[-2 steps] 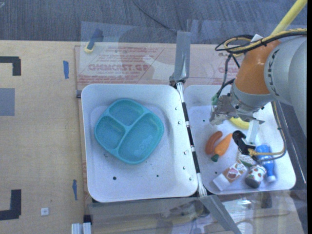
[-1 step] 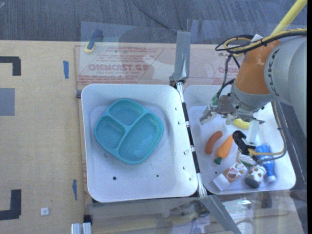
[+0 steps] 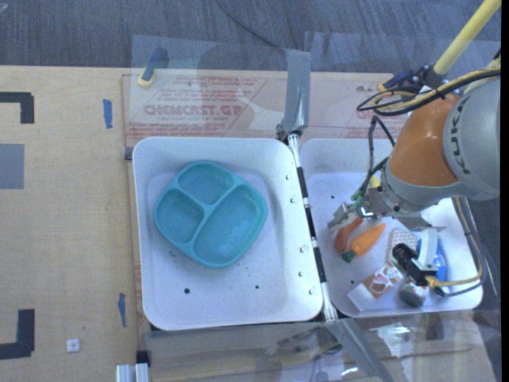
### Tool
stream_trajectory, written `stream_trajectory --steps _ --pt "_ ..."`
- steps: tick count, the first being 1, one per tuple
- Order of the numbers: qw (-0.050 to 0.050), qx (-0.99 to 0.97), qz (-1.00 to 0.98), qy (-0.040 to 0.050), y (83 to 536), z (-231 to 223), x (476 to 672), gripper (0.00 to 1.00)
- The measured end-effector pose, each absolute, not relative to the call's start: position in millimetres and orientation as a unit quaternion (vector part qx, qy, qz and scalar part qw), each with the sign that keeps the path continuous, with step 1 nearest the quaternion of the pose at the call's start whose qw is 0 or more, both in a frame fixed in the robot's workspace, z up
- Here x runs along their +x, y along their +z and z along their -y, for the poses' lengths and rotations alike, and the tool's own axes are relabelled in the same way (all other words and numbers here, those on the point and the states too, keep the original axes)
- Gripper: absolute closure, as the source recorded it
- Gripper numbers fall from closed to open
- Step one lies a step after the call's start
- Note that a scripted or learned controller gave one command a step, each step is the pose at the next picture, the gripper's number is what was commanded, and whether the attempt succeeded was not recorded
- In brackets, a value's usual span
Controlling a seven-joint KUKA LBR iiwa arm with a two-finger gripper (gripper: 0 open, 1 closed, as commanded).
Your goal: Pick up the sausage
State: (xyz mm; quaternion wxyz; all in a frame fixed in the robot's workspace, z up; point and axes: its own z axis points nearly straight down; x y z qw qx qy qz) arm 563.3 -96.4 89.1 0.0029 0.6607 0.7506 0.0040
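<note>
The gripper (image 3: 350, 216) is seen low in the right bin (image 3: 318, 173), reached down from the arm (image 3: 433, 153) at two o'clock. Whether its claw is spread or pressed together cannot be told. The sausage (image 3: 346, 235), reddish-brown, is found just beneath it at six o'clock, seemingly touching its tip. An orange carrot (image 3: 368, 239) is laid beside the sausage at three o'clock. A teal divided plate (image 3: 211, 213) is set in the left bin (image 3: 159, 293).

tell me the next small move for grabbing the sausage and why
Probably lower the gripper a little onto the sausage: it hovers just above the sausage's upper end, beside the carrot in the right bin.
</note>
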Motion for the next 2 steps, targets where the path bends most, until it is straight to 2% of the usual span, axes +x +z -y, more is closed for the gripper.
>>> stream_trajectory --steps 1,2 --pt "0.005 0.665 -0.747 0.0057 100.3 101.6 564.2 1.0" --pt "0.0 0.706 -0.708 0.0002 184.5 47.0 543.3 1.0"
